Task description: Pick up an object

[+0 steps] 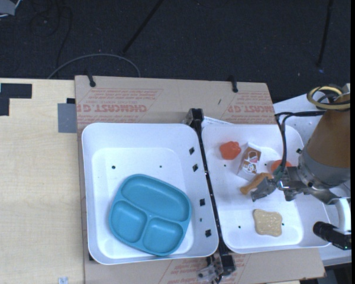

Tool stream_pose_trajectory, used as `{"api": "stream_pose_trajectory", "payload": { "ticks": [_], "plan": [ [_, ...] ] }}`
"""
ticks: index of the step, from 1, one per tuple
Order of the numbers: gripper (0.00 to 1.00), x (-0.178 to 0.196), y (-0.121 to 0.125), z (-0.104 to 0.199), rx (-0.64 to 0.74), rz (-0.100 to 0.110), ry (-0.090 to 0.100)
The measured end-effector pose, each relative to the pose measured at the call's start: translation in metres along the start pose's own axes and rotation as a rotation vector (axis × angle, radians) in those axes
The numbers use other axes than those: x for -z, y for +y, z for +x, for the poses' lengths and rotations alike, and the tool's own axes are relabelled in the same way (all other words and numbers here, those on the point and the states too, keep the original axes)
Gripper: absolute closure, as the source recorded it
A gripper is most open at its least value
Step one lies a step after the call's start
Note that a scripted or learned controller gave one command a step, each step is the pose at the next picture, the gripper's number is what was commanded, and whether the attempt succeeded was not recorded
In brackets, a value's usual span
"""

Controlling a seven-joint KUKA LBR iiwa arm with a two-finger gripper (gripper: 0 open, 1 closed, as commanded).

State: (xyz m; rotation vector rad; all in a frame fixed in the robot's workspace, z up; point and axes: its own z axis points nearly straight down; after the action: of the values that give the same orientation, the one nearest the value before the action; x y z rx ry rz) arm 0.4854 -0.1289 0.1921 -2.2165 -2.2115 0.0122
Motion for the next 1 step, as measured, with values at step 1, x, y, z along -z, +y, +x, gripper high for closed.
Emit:
{"api": "stream_pose_trajectory", "payload": {
  "ticks": [1],
  "plan": [
    [0.00,0.0050,0.0026,-0.0002,0.002,-0.011,-0.002]
  ]
}}
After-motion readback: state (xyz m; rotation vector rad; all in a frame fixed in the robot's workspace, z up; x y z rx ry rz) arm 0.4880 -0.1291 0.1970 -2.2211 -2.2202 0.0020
